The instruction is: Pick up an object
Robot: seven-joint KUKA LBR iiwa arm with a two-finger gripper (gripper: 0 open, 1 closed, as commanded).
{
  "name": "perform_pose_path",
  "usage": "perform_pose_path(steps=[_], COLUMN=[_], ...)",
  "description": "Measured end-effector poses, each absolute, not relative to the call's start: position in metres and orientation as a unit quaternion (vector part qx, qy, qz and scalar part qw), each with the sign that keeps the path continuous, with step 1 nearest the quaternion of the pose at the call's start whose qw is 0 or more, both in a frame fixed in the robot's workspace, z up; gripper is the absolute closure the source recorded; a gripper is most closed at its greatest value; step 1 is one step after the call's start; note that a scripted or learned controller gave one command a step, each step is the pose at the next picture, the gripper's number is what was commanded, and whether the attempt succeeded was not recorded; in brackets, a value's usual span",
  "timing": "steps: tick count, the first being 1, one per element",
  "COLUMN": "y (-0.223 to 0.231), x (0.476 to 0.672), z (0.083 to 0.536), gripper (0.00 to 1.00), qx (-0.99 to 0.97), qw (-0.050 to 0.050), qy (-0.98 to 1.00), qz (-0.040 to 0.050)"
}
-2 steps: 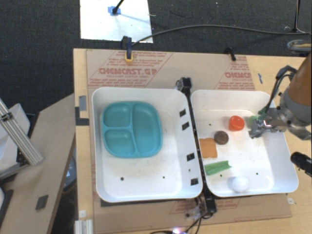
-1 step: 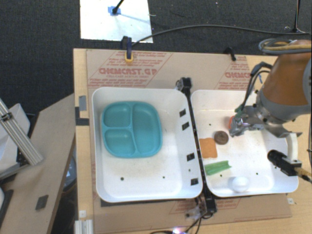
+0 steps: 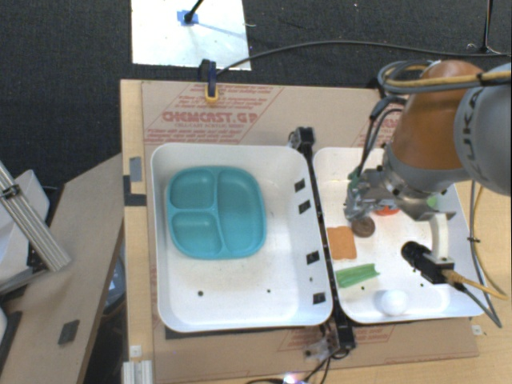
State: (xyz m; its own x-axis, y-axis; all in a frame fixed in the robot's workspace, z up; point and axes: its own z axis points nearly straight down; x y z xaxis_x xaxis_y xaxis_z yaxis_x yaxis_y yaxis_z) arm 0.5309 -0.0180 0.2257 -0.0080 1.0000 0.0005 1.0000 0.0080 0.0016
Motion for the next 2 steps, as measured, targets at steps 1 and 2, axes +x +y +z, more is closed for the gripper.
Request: perform_pose_path(steps=[1, 2], y=[0.034, 0.087], x=[0.553, 0.569], z=[0.236, 0.24], gripper=[1.0, 1.0], qx=[0.704, 0.704], qw=[0.001, 0.0], qy=[0.71, 0.71], qz=[0.0019, 0.0018])
